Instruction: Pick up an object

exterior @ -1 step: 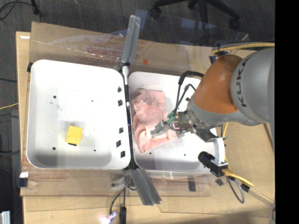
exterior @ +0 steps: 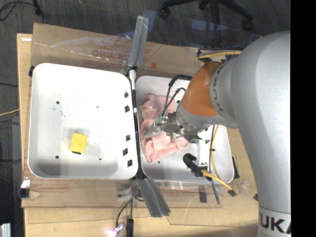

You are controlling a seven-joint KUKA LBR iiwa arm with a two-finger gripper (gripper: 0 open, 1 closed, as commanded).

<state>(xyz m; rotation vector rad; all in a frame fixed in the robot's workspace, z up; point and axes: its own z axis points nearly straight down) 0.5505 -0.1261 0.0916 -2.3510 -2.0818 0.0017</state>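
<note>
A crumpled pink cloth lies in the right bin, spread against that bin's left wall. My gripper hangs low over the cloth's middle, right on top of it, with the arm coming in from the right. A small yellow sponge block rests flat in the left bin, towards its near left part, far from the gripper.
A metal divider bar runs between the two bins, with black clips along the left bin's right wall. Both bins stand on a cardboard sheet on the wooden bench. The arm's large grey body covers the right bin's right side.
</note>
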